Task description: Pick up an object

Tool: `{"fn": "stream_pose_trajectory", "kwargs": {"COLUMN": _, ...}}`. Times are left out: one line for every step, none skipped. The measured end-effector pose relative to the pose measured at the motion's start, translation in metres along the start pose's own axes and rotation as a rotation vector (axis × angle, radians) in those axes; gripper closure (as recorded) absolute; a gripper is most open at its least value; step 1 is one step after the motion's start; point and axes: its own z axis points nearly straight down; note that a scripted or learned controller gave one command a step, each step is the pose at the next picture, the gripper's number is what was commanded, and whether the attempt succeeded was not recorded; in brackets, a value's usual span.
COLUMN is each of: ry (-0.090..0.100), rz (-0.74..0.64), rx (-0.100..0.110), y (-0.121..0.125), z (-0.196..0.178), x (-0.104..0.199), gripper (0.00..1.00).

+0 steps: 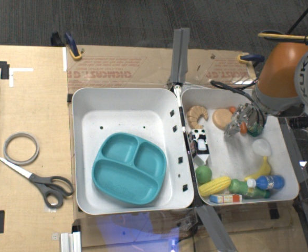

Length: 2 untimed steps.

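Your pincer (pixel 241 121) hangs low in the right shallow white bin (pixel 287 146)

I cannot tell its state — it sits just beside the round tan bun-like piece (pixel 222 118), with a small red and green item (pixel 249 128) at its tips; you also have a yellow plastic corn cob (pixel 213 185) and yellow banana (pixel 263 167) nearer the front, and a teal divided plate (pixel 129 167) in the left bin

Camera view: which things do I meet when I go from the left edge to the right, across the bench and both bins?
Tape roll → scissors → teal divided plate → croissant → corn cob → pincer → banana → orange band of the arm.
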Motion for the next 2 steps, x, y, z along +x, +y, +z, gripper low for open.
{"fn": "stream_pose_trajectory", "kwargs": {"ry": -0.005, "rz": -0.003, "rx": 0.000, "y": 0.001, "z": -0.011, "x": -0.001, "gripper": 1.00}}
{"fn": "stream_pose_trajectory", "kwargs": {"ry": -0.002, "rz": 0.070, "rx": -0.001, "y": 0.050, "z": -0.082, "x": 0.033, "gripper": 1.00}}
